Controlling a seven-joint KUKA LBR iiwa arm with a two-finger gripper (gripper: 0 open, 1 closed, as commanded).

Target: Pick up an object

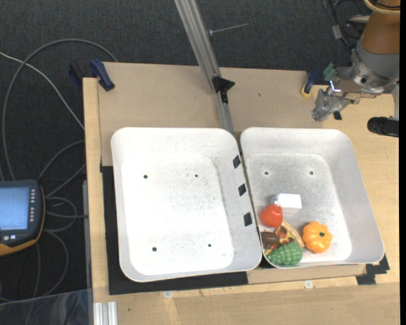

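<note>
Hand [325,105] is being held above the surface [165,95], beyond right bin [355,165]; grip state can't be told.

**Grey arm, orange band, metal gripper**

The arm [379,38] enters at the top right corner. Its upper visible part is an orange band [384,28], rounded and smooth. Below that sits a grey wrist [375,63], cylindrical, ending in a paler metallic ring. Dark cables [337,19] loop beside the band on its left. The gripper [323,109] is silvery grey metal, blocky where it meets the wrist, with small dark details too fine to make out.
</note>
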